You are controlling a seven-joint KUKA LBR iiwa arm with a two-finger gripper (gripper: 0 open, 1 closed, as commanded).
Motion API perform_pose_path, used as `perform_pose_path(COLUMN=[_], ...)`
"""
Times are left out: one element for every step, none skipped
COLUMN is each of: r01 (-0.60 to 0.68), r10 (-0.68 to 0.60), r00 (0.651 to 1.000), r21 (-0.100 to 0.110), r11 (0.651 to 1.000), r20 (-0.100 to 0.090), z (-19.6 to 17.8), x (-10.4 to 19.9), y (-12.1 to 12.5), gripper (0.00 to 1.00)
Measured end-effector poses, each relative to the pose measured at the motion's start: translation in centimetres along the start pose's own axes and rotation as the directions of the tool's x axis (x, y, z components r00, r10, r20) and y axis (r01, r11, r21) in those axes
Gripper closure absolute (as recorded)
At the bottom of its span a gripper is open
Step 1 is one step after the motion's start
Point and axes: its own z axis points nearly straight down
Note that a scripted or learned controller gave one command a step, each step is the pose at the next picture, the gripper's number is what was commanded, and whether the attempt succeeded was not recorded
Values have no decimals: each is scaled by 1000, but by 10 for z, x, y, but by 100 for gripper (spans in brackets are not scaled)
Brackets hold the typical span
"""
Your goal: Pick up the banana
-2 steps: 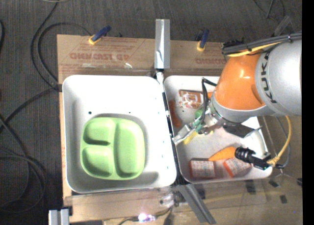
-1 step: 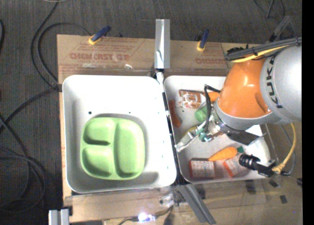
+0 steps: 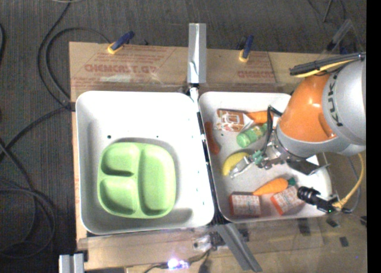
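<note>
The banana (image 3: 231, 162) is yellow and short, and lies in the middle left of the right bin (image 3: 221, 197). My gripper (image 3: 246, 165) reaches in from the right and is down at the banana's right end. It looks open, with one finger (image 3: 237, 172) just below the fruit and the other above and to the right. The banana rests on the bin floor. The grey and orange arm (image 3: 309, 120) covers the bin's right side.
A green bottle (image 3: 250, 136), a small carrot (image 3: 258, 116) and a printed box (image 3: 230, 120) lie behind the banana. A larger carrot (image 3: 273, 186), a brown box (image 3: 245, 204) and a red packet (image 3: 286, 200) lie in front. The left bin (image 3: 89, 111) holds a green divided plate (image 3: 138, 178).
</note>
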Motion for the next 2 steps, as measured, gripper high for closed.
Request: perform_pose_path(r01=[0, 63], r10=[0, -63], r00=[1000, 998], r21=[0, -13], r11=[1000, 998], r20=[0, 6], z=[0, 29], x=[0, -18], y=[0, 56], gripper=[0, 0])
